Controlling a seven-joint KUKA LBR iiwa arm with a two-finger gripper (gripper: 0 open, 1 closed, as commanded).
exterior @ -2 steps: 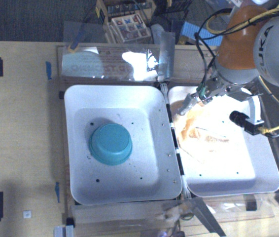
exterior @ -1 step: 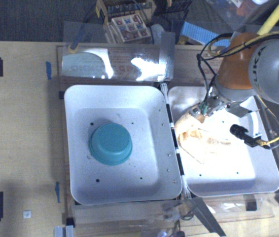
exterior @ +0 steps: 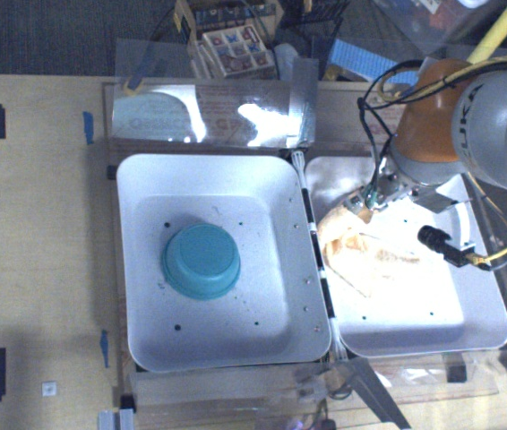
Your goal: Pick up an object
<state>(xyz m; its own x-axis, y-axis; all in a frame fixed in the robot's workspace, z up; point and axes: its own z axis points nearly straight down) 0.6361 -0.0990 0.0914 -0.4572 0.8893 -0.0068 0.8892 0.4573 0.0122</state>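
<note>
The near rim of the left bin (exterior: 227, 358) lies closest to the camera, and the account is taken from there across to the right. In the left bin a single teal bowl (exterior: 201, 260) is seen, apparently set upside down, resting on the floor of the bin a little left of its middle and well apart from every wall. A few small dark specks are scattered on the white floor around it; what they are cannot be made out.

Just beside it, the right bin (exterior: 433, 316) is joined to the left bin along a shared middle edge. A crumpled, pale beige item (exterior: 354, 240), soft-looking like cloth or paper, is seen against the left side of this bin, near the dividing wall. The gripper (exterior: 372, 197) is placed at the upper end of this item, close over it or touching it; which of the two cannot be settled. Whether the gripper is released or clenched cannot be told either, as its tip is too small and too blurred.

Further right, a short black cylindrical part (exterior: 440, 243) with a cable is seen over the bin floor; it is judged to belong to the rig, not to the bin's contents. The arm (exterior: 495, 124) enters above it.

The task is judged to be at the reaching or grasping stage: nothing is seen lifted, and both things lie in their bins. A secure hold and the lift are left to be done.
</note>
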